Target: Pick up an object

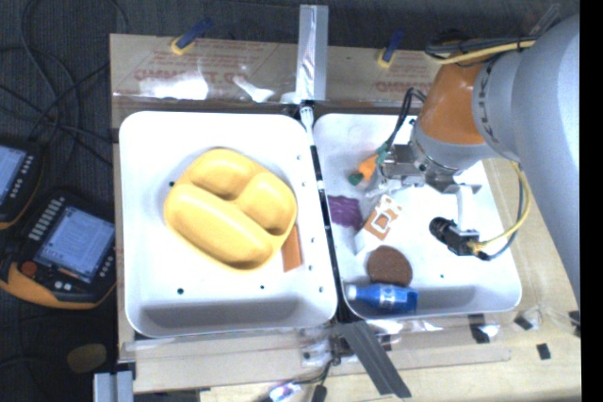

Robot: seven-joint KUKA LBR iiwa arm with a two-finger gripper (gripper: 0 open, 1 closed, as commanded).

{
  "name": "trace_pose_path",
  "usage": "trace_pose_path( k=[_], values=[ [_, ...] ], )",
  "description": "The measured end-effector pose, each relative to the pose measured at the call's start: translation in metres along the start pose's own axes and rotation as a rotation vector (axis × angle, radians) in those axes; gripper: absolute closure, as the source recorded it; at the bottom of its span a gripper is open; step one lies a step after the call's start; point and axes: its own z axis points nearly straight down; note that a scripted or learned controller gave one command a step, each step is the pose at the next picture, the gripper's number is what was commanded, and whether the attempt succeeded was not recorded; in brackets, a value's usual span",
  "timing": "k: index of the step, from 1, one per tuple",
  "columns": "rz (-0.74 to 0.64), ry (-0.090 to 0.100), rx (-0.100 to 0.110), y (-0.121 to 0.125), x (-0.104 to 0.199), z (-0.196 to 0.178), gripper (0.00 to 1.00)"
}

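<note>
- Gripper [394, 186] low in the right bin [499, 282], arm coming in from the right. Cannot tell how the fingers are set; the wrist covers them from this angle.
- Card [382, 219], white with orange print, lies just below the fingers, possibly touching. Likeliest target, but nothing seen between the fingers, so no hold to report.
- Orange-green piece [366, 170] just beside the fingers on their left; purple piece [344, 210] a little further, lower left.
- Risk: card is flat and thin. Fingers could close over it and slide off, or just push it along the floor.
- Risk: neighbours sit close. A closing stroke may catch the orange-green piece instead, or nudge both.
- Brown disc [388, 265] and blue bottle [382, 297] lie well below the fingers, clear of this try.
- Yellow lump [231, 207] fills the left bin [141, 297], well apart.
</note>
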Motion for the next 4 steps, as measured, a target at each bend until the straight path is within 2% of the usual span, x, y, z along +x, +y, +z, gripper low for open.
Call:
trace_pose_path(
  k=[1, 2, 3, 4],
  values=[
    [0.000, 0.000, 0.003, -0.001, 0.000, 0.002, 0.00],
    [-0.224, 0.001, -0.003, -0.018, -0.023, 0.008, 0.00],
    [-0.225, 0.003, -0.005, -0.017, -0.022, -0.001, 1.00],
    [-0.256, 0.003, 0.015, 0.018, 0.025, -0.082, 1.00]
  ],
)
